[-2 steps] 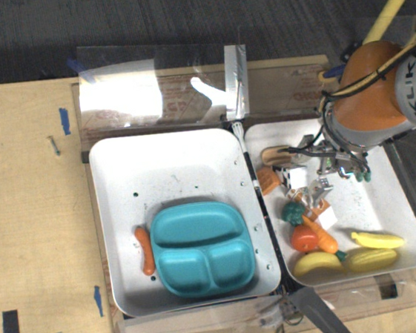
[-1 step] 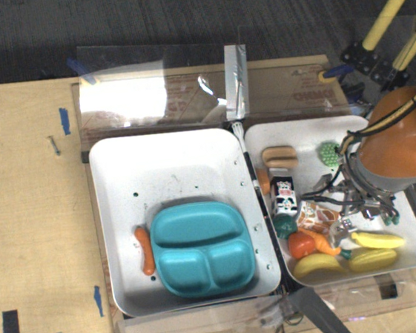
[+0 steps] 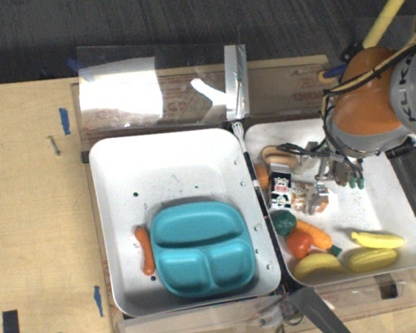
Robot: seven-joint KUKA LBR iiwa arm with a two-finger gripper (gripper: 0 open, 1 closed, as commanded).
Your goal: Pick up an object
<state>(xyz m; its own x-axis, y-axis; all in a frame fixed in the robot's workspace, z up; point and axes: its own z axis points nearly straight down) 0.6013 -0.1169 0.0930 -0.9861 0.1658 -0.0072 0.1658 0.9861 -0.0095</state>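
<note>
The fingers (image 3: 317, 196) are lowered into the right bin (image 3: 392, 212); whether they are open or closed cannot be told. A toy carrot (image 3: 314, 233), tomato (image 3: 299, 245) and bananas (image 3: 367, 254) are seen near. A teal tray (image 3: 201, 248) is held in the left bin (image 3: 119, 172).

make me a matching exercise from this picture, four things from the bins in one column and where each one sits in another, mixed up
Things:
1. teal plastic divided tray
2. orange sausage-shaped toy
3. yellow toy banana
4. grey two-finger tool

Places:
A. right bin, near its front right corner
B. middle of the left bin
C. over the right bin's left half, above the small toys
D. left bin, against the tray's left edge

Pairs: 1-B, 2-D, 3-A, 4-C
</note>
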